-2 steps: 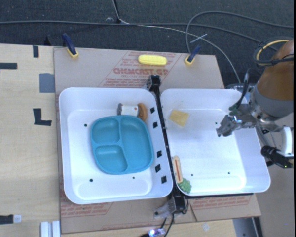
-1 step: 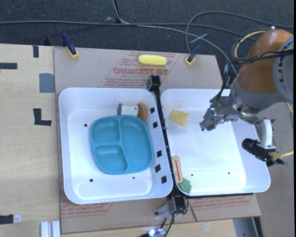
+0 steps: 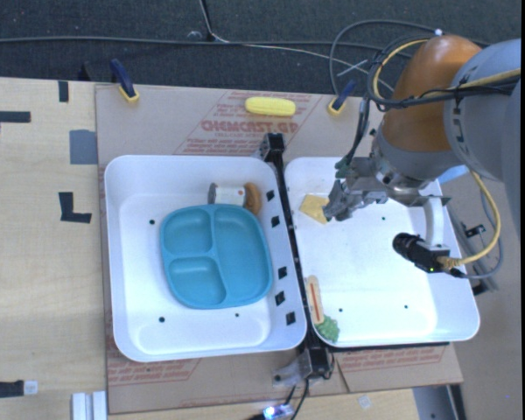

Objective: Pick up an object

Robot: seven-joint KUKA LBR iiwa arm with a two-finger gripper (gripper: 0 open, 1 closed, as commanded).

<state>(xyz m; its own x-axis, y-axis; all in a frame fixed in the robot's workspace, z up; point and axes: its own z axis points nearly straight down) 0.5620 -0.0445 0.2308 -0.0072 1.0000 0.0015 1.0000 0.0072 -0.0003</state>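
Camera view is showing the arm reaching into the right bin from the right, bending down at the wrist, with its pincer hanging just beside a yellow wedge at the bin's upper left. If the pincer is released or clenched I cannot tell. Nothing is looking lifted, so I am judging the pick as not yet done. A carrot is lying by the divider, and a blue tray is sitting in the left bin.

Grey arm, orange band, looping cables
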